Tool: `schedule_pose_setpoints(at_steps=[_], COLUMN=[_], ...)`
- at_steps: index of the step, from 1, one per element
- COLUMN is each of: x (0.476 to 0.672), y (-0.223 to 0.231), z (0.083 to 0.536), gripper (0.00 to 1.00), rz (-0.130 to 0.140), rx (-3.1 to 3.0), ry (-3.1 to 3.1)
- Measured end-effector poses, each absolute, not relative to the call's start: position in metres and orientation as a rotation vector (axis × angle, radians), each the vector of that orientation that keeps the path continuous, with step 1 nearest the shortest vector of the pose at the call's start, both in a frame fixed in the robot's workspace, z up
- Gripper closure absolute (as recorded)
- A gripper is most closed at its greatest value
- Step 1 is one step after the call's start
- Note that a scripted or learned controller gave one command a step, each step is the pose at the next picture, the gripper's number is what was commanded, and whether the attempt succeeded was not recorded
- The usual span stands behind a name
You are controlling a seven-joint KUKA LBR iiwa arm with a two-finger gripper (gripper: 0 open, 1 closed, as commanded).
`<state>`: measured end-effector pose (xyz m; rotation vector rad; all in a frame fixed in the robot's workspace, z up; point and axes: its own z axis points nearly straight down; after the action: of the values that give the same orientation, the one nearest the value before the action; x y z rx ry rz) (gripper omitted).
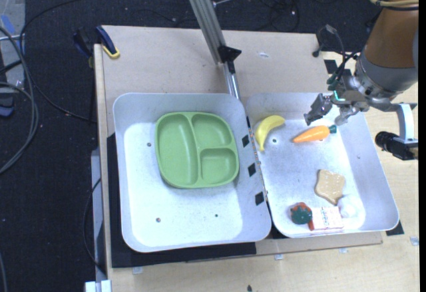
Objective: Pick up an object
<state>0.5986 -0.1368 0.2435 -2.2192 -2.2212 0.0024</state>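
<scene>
From the camera view, two shallow white bins are seen side by side on the bench. The left bin [133, 217] is occupied by a green divided plate [197, 149], which is laid flat in the upper middle part, with its three compartments facing up.

In the right bin [373, 171], several small objects are scattered. A yellow banana [267, 129] is found near the upper left corner, close to the wall shared by the two bins. An orange carrot [311, 134] is laid just right of the banana, apart from it, with its thick end pointing right. Lower down, a tan slice of toast [330, 185] is seen, and near the bottom edge a red and green item [301, 213] is placed beside a small red and white carton [326, 219]. A small white object [349, 207] is touching the carton's upper right side.

The arm is reached in from the right, its orange band being visible at the upper right. The gripper [324, 111] is hung over the upper part of the right bin, just above the carrot's thick end. How far its fingers are parted cannot be told, and nothing is seen between them. The carrot is resting on the bin floor.
</scene>
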Motion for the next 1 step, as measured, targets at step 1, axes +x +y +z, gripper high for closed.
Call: schedule_pose_setpoints(at_steps=[1], x=[0.5992], y=[-0.1368], z=[0.2445], gripper=[0.00], rz=[0.000], rx=[-2.220], ry=[-2.223])
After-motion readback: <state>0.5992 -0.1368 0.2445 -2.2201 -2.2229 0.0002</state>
